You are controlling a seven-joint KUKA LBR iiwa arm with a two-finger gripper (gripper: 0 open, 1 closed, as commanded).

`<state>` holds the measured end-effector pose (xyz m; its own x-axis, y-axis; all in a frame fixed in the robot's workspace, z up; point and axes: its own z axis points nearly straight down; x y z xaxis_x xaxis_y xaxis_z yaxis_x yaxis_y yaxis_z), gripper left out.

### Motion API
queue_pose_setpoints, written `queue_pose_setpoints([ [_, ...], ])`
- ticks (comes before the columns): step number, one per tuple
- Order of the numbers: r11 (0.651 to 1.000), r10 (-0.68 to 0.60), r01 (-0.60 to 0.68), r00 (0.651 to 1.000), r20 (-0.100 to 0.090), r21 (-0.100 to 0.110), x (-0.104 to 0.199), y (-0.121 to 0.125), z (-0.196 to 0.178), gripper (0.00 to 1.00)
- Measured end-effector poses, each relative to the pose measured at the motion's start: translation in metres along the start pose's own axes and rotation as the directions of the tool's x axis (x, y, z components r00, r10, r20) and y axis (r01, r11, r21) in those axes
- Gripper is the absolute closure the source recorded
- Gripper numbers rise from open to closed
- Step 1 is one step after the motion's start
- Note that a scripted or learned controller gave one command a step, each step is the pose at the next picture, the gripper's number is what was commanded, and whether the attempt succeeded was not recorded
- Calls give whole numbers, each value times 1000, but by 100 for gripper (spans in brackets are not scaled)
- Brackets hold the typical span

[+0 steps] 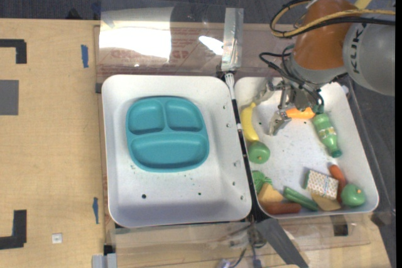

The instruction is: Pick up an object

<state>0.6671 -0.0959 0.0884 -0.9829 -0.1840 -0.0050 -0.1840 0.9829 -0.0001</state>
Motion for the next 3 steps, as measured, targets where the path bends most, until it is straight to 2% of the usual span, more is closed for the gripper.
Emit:
queue_pose_setpoints([
  [1, 1000, 28, -28, 1000, 1, 6, 107, -75, -20, 0],
  [2, 1000, -20, 20, 1000, 5, 3, 103, -94, 0, 0],
  [3, 1000, -18, 18, 1000, 20, 8, 99, -95, -15, 100],
])
